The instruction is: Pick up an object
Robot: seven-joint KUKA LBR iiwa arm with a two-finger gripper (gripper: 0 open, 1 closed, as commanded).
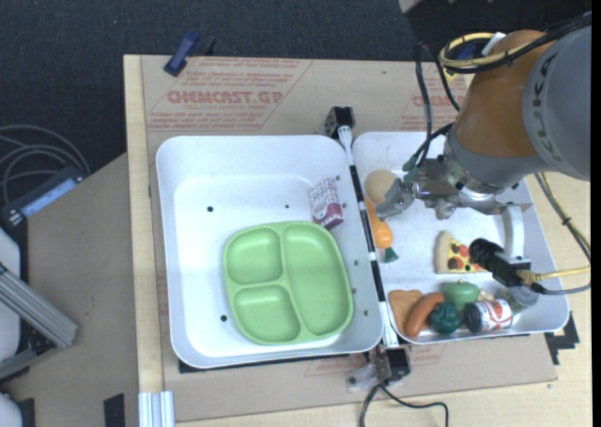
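- Here we are over the right bin [413,270], and the arm [507,106] reaches in across its upper half from the right.
- The end effector [399,198] sits low near the bin's left wall, just beside the beige round toy [378,183] and just above the toy carrot [380,230].
- We cannot tell how far open the end effector is; its tip blurs into the grey wrist from this angle.
- We see nothing clearly gripped in it, so we judge that no object is picked yet.
- The likeliest targets are that beige round toy and the carrot, both lying on the bin floor against the left wall.
- Further off in the same bin lie a pizza slice [453,254], a sausage [420,310], a green toy [457,298] and a small can [493,314], crowded along the near edge.
- Over in the left bin [235,181] rest a green divided plate [282,282] and a crumpled pink-and-white wrapper [326,202], well apart from the end effector.
- Our read: the approach is made, while the grasp and the lift clear of the bench [244,87] remain.
- The risk we see is the bin wall crowding any closure on the toy.
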